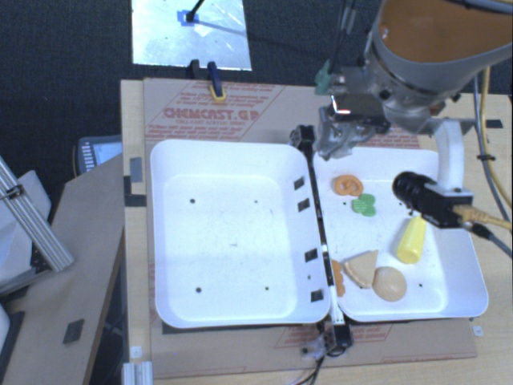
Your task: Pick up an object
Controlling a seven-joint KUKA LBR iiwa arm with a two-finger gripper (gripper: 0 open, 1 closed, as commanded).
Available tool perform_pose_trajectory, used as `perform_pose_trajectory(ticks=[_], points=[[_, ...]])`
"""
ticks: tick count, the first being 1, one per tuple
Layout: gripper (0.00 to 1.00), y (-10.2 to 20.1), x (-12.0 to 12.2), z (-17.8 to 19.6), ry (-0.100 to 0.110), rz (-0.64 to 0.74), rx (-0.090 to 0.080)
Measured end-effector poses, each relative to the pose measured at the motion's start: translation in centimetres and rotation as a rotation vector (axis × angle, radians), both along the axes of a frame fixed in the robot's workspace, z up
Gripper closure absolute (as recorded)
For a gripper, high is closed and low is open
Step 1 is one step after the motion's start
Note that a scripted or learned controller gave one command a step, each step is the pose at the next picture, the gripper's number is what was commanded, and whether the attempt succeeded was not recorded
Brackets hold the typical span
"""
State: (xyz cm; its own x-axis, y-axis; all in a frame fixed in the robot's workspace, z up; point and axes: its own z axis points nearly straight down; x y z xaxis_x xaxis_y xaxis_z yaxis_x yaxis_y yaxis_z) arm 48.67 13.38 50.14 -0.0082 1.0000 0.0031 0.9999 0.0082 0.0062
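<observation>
Just below end effector (337, 139): orange piece (348, 185).

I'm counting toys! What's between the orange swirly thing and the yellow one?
The small green toy sits between the orange swirl and yellow piece, in the camera view.

Around the bins: board, plate, clamp, side gear

A tan board printed "CHEMCAST GP" in red (210, 112) lies under both bins, its lettering showing upper centre. Above it, at the top of the frame, a shiny metal plate (191, 22) rests on dark carpet (56, 46). A yellow-and-blue clamp (216, 84) grips the board's upper edge. At left sit a small grey screen device (98, 152) and, lower, an aluminium extrusion rail (32, 223).
</observation>
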Motion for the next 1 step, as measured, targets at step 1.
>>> perform_pose_trajectory(ticks=[1], points=[[1.0,4.89,0.48,2.74,0.001,0.0,0.0]])
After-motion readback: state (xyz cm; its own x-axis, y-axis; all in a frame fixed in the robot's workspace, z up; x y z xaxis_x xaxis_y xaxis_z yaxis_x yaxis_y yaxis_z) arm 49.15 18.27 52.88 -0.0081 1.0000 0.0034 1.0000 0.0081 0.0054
